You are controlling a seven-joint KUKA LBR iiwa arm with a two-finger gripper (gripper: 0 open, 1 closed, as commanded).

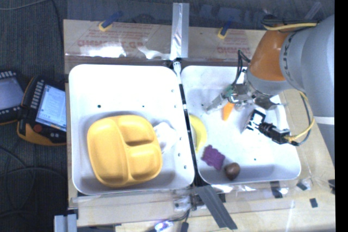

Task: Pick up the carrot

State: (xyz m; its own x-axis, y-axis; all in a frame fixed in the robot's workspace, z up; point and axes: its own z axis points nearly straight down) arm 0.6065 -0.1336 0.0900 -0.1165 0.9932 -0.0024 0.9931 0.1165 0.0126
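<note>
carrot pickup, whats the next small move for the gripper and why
Probably a short straight lift, to test the grasp. The gripper sits right over the top end of the carrot in the right bin, with the orange tip poking out below it. Whether it truly grips the carrot can't be told from here. The purple piece and brown ball lie well apart.

Grey arm [312, 57] reaching in from the right, orange band [272, 57] above the wrist. Wrist bent downward and leftward, gripper [231, 103] lowered over the right-hand side of the bench. Black cable looping off the wrist's lower side.
</note>
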